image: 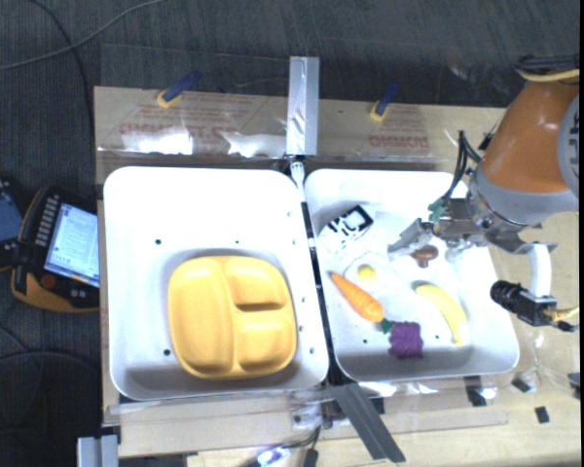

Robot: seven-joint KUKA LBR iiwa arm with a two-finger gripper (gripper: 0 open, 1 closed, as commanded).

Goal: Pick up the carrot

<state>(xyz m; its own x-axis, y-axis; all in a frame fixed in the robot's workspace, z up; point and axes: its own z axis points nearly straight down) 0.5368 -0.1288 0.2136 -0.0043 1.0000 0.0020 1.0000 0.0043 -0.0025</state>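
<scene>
Standing at the bench, looking down on both bins, I list what is on hand.

Item: carrot (358,298). Orange, tapered, green stub at its lower right end. Lies flat on the floor of the right bin (487,350), slanting from upper left to lower right, its thin tip close to the divider between the bins. Untouched.

Item: gripper (436,240). Hangs over the upper middle of the right bin, up and to the right of the carrot and apart from it. I cannot tell from here whether the pincer is wide or narrow; nothing shows between its tips.

Item: small brown piece (425,255), just under the gripper.

Item: banana (442,309), to the right of the carrot, near but not touching.

Item: purple grapes (406,340), just beside the carrot's green end, possibly touching it.

Item: pale egg-like piece (366,272), just above the carrot's middle.

Item: black-and-white card (348,223), upper left of the right bin.

Item: yellow divided tray (232,314), in the left bin (136,222).

Note on the step in hand, the approach: the gripper should travel down-left, centre over the carrot's thick middle, and turn so its closing line crosses the carrot's width. Descending near the green end risks catching the grapes; the egg-like piece crowds the upper side, so a middle grip looks safest.
</scene>
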